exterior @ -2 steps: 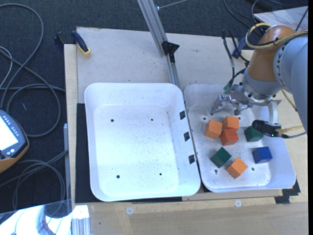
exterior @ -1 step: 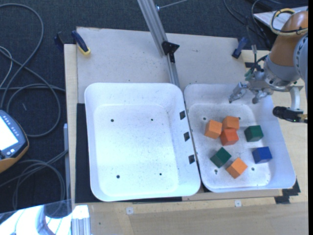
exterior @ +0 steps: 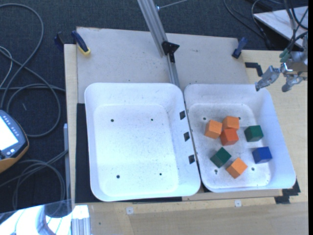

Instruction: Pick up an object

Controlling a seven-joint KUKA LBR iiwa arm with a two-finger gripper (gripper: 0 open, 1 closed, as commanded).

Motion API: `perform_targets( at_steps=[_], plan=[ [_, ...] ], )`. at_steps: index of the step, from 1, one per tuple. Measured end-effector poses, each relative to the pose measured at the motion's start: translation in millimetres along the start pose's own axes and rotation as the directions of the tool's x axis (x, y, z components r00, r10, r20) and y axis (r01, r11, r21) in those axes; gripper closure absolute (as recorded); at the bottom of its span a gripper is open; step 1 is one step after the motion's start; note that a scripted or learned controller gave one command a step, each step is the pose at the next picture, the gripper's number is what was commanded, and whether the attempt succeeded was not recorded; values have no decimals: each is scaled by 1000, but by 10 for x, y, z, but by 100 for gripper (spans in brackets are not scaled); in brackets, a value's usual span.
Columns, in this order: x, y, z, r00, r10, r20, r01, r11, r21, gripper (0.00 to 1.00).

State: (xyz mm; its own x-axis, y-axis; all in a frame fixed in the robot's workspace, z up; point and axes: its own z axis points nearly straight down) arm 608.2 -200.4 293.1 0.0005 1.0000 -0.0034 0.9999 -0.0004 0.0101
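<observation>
Gripper (exterior: 277, 80) spread above right bin (exterior: 279, 131); blocks (exterior: 229, 136) clustered below.

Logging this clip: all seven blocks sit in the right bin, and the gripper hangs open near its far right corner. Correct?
Not seven: the camera view shows six blocks in the right bin. The rest stands; the gripper hangs open near its far right corner.

The claw (exterior: 277, 80), apparently open, hangs above the right bin (exterior: 279, 131) holding 7 blocks (exterior: 229, 137).
</observation>
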Motion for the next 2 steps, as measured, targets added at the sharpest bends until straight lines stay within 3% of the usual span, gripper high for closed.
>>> perform_targets(
  at_steps=[1,2],
  plan=[
    [528,-477,1192,1000,-1,-8,1,1000,21,0],
    [945,-1105,1850,1000,-1,-10,1,1000,24,0]
  ],
)
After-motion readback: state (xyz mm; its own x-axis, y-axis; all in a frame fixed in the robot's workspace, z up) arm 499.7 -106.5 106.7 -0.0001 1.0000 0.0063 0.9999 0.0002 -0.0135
